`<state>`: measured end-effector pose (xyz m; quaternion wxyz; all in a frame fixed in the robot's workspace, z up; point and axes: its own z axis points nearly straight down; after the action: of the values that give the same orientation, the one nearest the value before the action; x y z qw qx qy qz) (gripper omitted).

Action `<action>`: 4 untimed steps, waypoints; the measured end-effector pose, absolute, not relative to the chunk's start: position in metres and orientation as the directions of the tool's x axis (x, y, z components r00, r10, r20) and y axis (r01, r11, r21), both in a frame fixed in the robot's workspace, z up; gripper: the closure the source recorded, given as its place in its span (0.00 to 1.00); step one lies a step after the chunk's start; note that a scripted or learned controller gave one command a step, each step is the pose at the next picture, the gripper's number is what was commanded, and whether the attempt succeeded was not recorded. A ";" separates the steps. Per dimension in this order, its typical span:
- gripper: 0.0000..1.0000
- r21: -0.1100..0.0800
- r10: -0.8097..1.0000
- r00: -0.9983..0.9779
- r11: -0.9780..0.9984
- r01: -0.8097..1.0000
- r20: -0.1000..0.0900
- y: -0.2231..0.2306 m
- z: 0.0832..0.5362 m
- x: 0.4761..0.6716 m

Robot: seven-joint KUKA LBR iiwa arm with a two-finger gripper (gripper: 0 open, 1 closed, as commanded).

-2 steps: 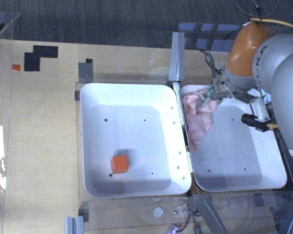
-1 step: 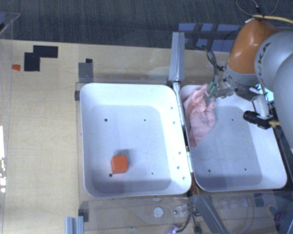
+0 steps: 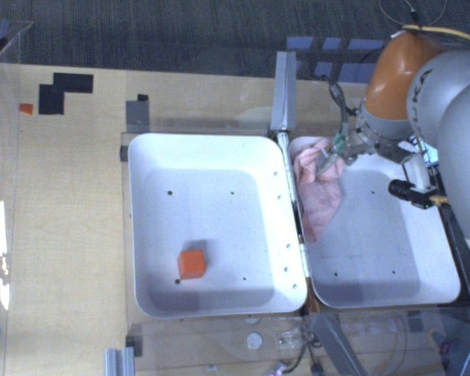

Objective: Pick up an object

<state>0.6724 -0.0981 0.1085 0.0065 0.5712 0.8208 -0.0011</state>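
Arm (image 3: 423,77) reaches in from the right, over the far-left corner of the right bin (image 3: 392,288). Gripper (image 3: 333,153) sits down on the upper edge of a pink cloth (image 3: 317,190) bunched against that bin's left wall; cloth and wrist hide the fingertips, so can't tell whether the claw is apart or clamped. Orange block (image 3: 192,264) lies alone in the left bin (image 3: 211,151), near side, well apart from the gripper.

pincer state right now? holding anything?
Pincer: down on the pink cloth in the right bin, at its upper left corner; whether it grips the cloth cannot be told.
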 end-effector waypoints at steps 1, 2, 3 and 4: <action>0.00 0.001 0.926 -0.378 0.378 0.926 -0.005 -0.100 0.099 0.672; 1.00 0.014 0.924 -0.381 0.381 0.924 -0.020 -0.102 0.111 0.674; 0.00 0.003 0.923 -0.384 0.384 0.923 -0.008 -0.097 0.108 0.672; 0.00 0.019 0.909 -0.416 0.416 0.909 -0.011 -0.094 0.094 0.642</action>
<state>0.6417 -0.0940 0.0941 0.0096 0.5401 0.8415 0.0051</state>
